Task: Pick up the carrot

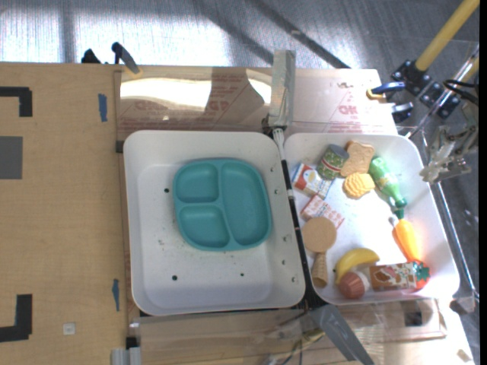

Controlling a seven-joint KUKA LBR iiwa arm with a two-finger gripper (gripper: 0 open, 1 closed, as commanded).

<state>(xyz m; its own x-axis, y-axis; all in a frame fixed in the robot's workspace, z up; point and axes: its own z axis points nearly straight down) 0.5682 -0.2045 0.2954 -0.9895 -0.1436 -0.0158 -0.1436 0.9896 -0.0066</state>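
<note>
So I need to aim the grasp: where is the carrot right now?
In the camera view the carrot lies near the right bin's right wall, below the green bottle.

Just one camera here, mounted above the bench and looking down at a bit of a slant. It sits far enough back to fit both the left bin and the right bin, plus the cardboard alongside and some floor up top.
</note>
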